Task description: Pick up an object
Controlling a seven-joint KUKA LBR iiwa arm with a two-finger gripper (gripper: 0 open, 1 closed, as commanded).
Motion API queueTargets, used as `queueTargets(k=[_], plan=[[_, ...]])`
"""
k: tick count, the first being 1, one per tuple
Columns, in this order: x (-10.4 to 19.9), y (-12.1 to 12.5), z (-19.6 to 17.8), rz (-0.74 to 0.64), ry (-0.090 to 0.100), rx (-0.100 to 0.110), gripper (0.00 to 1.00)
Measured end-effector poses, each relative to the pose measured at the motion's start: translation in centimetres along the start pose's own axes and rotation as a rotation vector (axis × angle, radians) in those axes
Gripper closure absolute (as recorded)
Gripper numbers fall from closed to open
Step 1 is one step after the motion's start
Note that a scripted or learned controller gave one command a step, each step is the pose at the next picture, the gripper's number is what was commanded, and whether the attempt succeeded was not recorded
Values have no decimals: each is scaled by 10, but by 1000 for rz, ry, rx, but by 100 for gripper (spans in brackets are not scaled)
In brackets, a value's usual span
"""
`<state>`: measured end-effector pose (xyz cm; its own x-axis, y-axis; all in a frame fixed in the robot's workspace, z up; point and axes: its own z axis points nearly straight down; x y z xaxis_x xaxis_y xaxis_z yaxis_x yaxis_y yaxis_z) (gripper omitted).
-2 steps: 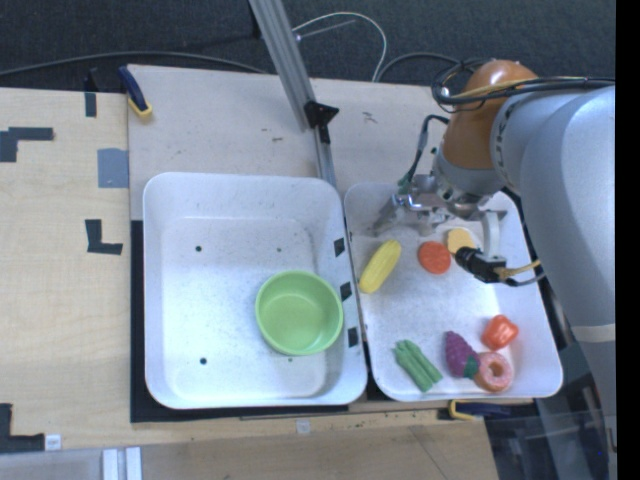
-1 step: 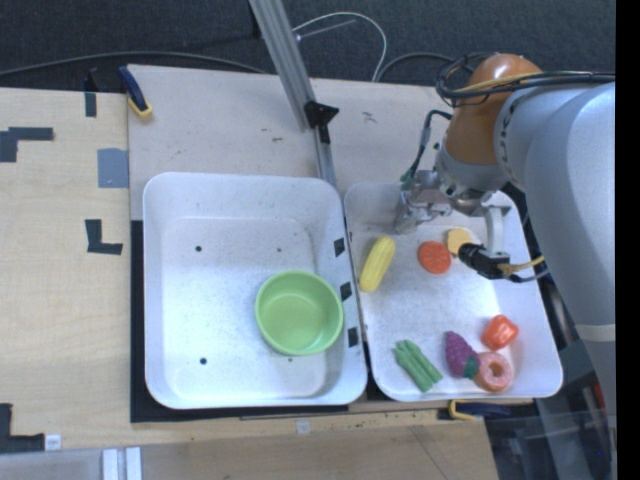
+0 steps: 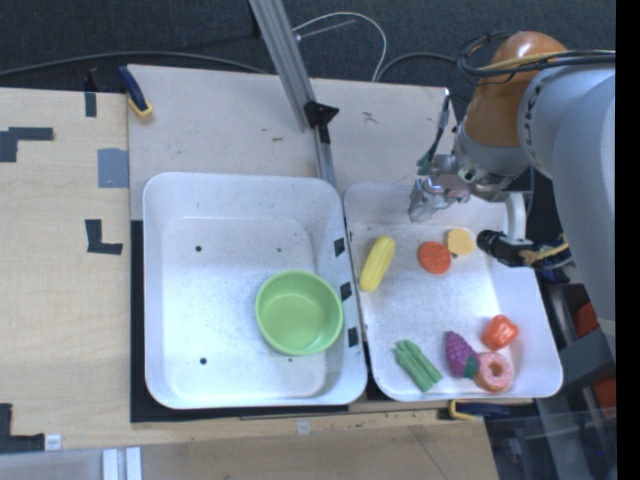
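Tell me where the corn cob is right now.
The corn cob lies in the right-hand bin near its left wall, left of the orange tomato-like piece and below-left of the gripper.

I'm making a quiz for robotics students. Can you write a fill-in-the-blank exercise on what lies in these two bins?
1. The green bowl sits in the ____ bin.
2. The hand hovers near the far edge of the ____ bin.
3. The corn cob is coloured ____.
4. The pink doughnut lies beside the ____ grapes.

Missing words: left; right; yellow; purple
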<state>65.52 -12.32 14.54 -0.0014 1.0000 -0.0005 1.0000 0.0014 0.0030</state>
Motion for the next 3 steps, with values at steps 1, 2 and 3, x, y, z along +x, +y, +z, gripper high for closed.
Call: queueTargets(k=[1, 2, 3], plan=[[5, 0, -44, -1, 0, 0, 100], [6, 1, -80, -1, 0, 0, 100], [58, -12, -91, -5, 3, 4, 100]])
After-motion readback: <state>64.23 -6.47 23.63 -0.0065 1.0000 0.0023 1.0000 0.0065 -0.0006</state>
